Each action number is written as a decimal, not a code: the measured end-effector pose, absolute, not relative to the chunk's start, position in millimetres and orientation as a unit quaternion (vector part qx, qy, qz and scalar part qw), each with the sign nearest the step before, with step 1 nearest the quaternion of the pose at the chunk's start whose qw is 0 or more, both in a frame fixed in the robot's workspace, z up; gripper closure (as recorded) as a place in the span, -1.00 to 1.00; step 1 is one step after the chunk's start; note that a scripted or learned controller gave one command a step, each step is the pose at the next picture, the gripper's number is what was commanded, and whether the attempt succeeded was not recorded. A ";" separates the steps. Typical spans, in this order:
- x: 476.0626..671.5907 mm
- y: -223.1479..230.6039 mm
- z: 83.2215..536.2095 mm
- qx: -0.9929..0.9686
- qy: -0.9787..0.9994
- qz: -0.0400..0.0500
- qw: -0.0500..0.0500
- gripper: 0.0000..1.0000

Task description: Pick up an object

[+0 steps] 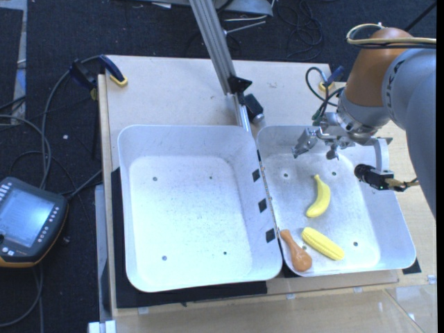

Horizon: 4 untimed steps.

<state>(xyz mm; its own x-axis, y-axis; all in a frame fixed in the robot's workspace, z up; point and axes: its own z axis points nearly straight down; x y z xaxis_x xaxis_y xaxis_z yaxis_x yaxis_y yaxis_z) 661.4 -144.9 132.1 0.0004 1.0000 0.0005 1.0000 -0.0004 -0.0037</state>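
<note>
In the right bin (388, 220) lie a yellow banana (319, 197) near the middle, a yellow corn cob (322, 243) at the front, and an orange carrot (296, 251) against the front left wall. My gripper (317, 148) hangs over the bin's far part, above and behind the banana. Its two fingers are spread apart with nothing between them. It touches none of the objects.
The left bin (187, 207) sits beside the right one, sharing a raised middle wall with black clips (263, 203). A slanted aluminium post (218, 47) rises from the bench behind the bins. A blue-and-yellow clamp (104, 71) grips the bench's far left corner.
</note>
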 end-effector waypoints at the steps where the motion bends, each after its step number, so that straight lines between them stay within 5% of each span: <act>1: 660.6 -144.5 93.3 -0.707 -0.707 0.001 0.001 -1.00; 2: 661.9 -144.7 106.1 -0.707 -0.707 0.000 -0.001 1.00; 4: 659.7 -157.2 211.1 -0.707 -0.707 -0.001 -0.002 1.00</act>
<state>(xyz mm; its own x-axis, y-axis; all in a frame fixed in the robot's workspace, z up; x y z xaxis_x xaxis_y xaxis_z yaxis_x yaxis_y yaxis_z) 659.7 -157.2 211.1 0.0000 1.0000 -0.0009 1.0000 0.0000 0.0039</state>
